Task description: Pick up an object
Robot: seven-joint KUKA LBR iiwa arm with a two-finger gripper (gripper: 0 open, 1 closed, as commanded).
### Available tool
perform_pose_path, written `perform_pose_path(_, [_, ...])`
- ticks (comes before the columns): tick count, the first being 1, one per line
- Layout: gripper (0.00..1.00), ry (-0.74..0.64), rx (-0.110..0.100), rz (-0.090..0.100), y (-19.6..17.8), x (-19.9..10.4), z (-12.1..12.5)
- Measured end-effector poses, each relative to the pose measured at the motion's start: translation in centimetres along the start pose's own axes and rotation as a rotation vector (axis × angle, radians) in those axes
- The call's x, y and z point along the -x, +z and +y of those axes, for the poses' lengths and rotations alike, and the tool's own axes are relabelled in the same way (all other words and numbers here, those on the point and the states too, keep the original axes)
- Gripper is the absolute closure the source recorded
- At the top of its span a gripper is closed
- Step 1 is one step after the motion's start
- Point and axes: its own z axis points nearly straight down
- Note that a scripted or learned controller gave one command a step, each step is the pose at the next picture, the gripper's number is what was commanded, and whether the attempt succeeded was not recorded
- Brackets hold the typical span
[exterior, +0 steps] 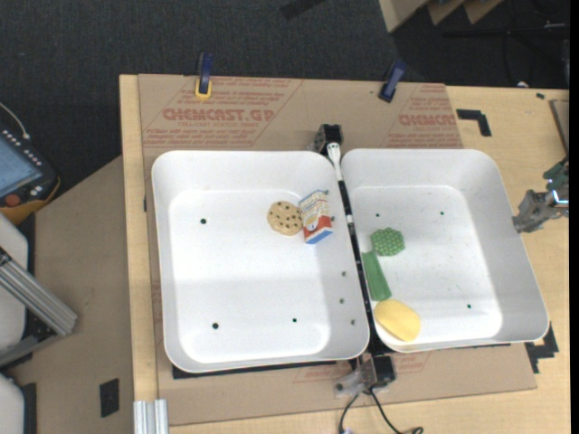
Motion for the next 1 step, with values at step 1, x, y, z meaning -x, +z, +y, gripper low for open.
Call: perform_pose_path(1, [1.00,0.004,0.014,-0.007,-7.48,1.57,-1.79])
